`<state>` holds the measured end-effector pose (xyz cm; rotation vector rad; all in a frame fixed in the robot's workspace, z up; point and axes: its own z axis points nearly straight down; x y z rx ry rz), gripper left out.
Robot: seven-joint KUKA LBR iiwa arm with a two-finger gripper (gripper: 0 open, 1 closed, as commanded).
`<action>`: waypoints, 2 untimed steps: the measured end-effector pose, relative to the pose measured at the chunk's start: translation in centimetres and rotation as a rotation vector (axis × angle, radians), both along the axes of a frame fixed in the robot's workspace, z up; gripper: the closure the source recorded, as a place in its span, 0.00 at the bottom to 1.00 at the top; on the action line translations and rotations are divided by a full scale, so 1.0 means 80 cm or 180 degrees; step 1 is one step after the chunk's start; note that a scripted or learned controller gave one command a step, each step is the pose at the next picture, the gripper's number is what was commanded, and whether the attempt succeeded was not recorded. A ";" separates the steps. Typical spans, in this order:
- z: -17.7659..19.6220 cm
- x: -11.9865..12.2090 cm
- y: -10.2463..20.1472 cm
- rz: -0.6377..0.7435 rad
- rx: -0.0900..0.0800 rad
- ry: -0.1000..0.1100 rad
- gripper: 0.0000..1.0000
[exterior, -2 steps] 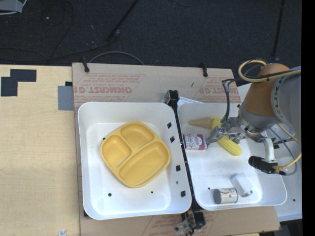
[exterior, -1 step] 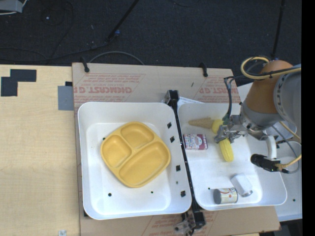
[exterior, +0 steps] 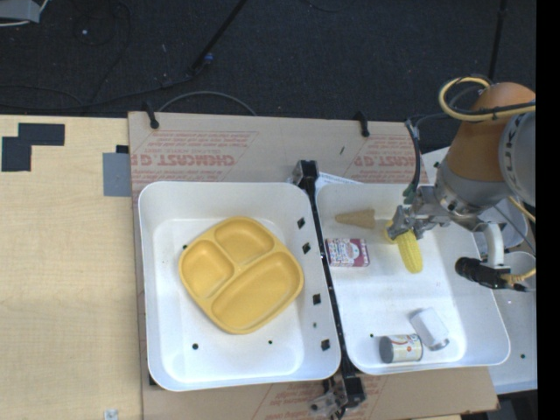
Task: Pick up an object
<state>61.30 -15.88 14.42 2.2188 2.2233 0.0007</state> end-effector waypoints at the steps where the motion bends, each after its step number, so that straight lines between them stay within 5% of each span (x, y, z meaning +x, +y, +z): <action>1: 0.053 0.002 0.003 0.0001 -0.0001 -0.0002 1.00; 2: 0.108 -0.004 0.002 0.0002 -0.0002 -0.0004 1.00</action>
